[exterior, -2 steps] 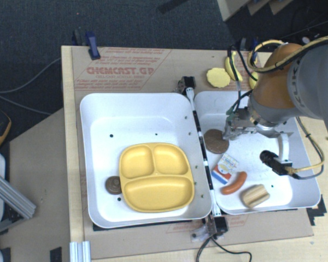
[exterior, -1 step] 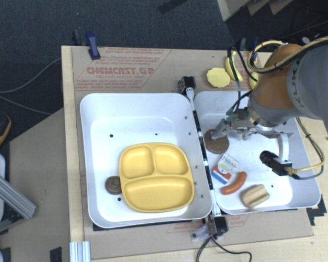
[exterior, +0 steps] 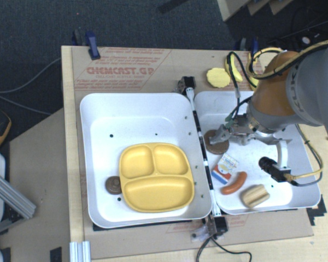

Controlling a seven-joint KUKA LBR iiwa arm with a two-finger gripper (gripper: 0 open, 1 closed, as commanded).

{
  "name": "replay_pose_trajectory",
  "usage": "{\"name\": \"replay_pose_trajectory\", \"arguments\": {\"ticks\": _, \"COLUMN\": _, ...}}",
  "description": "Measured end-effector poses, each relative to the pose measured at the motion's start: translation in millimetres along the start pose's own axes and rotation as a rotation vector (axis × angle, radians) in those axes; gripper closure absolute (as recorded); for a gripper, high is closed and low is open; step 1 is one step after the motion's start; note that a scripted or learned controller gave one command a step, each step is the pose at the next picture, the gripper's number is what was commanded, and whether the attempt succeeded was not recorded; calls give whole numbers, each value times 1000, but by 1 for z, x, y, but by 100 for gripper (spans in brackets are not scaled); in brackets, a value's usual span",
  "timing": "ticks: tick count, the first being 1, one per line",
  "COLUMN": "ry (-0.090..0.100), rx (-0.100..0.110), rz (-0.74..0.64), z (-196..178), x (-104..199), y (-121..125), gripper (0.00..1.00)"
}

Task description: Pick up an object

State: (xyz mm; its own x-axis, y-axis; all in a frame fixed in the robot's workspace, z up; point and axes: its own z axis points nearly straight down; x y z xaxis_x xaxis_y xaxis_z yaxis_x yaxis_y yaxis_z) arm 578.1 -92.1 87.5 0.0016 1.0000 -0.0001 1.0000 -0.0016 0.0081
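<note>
We see the tool [exterior: 225, 137] low in the right white bin [exterior: 300, 200], over a brown round disc [exterior: 216, 144]; we cannot tell its grip. The left white bin [exterior: 93, 146] holds a yellow divided plastic plate [exterior: 154, 176].

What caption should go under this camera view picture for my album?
Robot arm reaching into the right bin near a brown cookie; yellow divided plate in the left bin.

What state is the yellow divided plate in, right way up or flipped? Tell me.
Right way up. The yellow plate lies flat in the left bin, its three hollow compartments facing the camera, with nothing in them.
</note>
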Motion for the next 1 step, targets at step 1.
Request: {"name": "replay_pose_trajectory", "arguments": {"ticks": 1, "ry": 0, "rx": -3, "rz": -1, "z": -11, "x": 1, "y": 1, "gripper": 100}}
